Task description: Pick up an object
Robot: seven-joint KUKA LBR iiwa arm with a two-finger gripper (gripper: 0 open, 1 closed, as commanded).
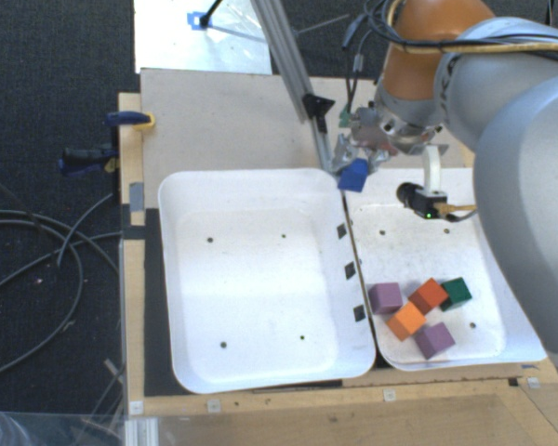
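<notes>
I've got the gripper [361, 161] up at the far end of the bins, right over the divider where the left bin [260, 286] meets the right bin [484, 249]. A blue block [353, 177] sits at the fingertips, looks pinched between them, fingers narrow around it, though the wrist clutter makes the contact hard to read cleanly. Block appears lifted off the bin floor, hanging just above the rim line. So I judge this as the carry step: grasp made, object raised. Rest of the pile is in the near part of the right bin: purple cube [385, 297], orange cube [407, 321], darker orange block [429, 295], green block [457, 292], second purple cube [434, 339], all bunched together, well apart from the gripper. Next move calls for keeping the pinch firm while clearing the rim; the hold looks off toward one corner, so slip is the risk.
</notes>
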